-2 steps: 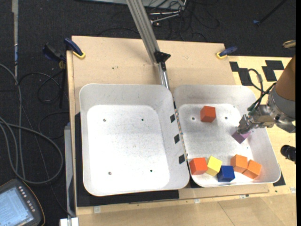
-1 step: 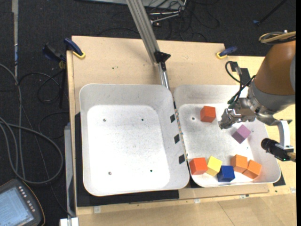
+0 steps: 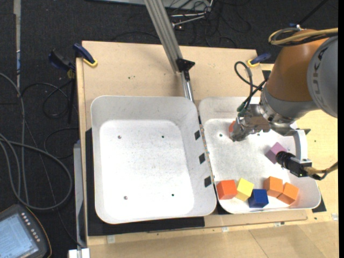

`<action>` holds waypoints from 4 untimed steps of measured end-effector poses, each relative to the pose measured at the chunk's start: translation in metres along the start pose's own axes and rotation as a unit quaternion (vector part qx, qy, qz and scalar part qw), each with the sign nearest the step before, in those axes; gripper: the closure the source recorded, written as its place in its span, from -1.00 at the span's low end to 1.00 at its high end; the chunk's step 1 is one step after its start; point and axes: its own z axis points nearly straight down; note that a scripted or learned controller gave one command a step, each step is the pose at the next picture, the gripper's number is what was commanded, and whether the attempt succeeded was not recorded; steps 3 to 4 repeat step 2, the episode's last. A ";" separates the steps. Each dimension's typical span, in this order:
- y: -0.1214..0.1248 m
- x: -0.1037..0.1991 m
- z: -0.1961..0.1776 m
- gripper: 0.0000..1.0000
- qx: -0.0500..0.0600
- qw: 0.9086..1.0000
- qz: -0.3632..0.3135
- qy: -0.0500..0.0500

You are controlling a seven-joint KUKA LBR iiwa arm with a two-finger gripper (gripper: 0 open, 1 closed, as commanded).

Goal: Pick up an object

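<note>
My gripper point(image 3: 238, 133) hangs low over the back part of the right bin point(image 3: 232, 157), under the orange-banded wrist. A small red-orange object point(image 3: 232, 127) peeks out at its left side, touching or right beside the fingers. A purple block point(image 3: 277, 151) lies to the right of the gripper. Along the bin's front edge sit an orange block point(image 3: 227, 188), a yellow block point(image 3: 244, 188), a blue block point(image 3: 259, 198) and two more orange blocks point(image 3: 282, 189).
The left bin point(image 3: 142, 155) stands next to the right one, divided by their rims. A slanted metal pole point(image 3: 164, 28) rises from behind the bins. Cables and a black connector point(image 3: 293, 164) trail off the wrist over the right bin's right side.
</note>
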 end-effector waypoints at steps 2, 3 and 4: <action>0.006 0.097 -0.003 1.00 0.002 1.000 0.000 0.000; 0.006 0.097 -0.003 1.00 0.002 1.000 0.000 0.000; 0.006 0.097 -0.003 1.00 0.002 1.000 0.000 0.000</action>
